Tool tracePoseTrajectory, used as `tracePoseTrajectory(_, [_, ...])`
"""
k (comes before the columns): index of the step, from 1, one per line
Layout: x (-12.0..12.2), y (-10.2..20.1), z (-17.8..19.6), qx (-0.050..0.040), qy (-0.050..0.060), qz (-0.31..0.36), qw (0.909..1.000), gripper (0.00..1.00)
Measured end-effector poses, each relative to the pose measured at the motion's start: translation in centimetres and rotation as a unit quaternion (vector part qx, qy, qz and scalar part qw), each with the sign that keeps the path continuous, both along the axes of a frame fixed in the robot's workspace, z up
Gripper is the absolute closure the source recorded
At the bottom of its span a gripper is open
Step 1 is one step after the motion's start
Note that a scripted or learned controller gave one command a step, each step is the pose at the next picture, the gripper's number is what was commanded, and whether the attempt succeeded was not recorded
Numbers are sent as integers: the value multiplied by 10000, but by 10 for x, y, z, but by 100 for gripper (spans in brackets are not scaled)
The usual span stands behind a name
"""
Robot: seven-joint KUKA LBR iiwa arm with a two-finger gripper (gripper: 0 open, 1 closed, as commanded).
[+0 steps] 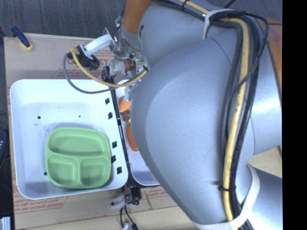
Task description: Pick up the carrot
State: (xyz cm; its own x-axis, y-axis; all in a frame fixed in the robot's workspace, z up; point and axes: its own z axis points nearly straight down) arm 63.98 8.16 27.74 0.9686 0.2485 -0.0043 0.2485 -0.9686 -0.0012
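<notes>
One big grey robot arm (201, 114) covers most of the right white plastic bin (144, 176). The left white plastic bin (19, 128) holds one green plate with three sections (78, 157). One orange carrot (130, 137) peeks out beside the arm in the right bin. The gripper (125, 63) sits above it; open or closed, I cannot tell.

I can read no word, brand or number here. The cardboard sheet (48, 202) under the left bin (21, 128) carries rows of reddish print along its edges, near the bin's lower edge and again above it, but the letters are too small and blurred for me to make out.
</notes>
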Motion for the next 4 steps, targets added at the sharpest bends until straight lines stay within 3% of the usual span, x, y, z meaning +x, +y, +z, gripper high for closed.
tracePoseTrajectory(1, [-71, 23, -124, 1, 23, -43, 10000, 0])
tracePoseTrajectory(2, [-8, 49, -100, 8, -4, 403, 9992, 0])
tracePoseTrajectory(3, [4, 42, -187, -3, 16, 24, 10000, 0])
tracePoseTrajectory(4, [5, 42, -176, -2, 21, 48, 10000, 100])
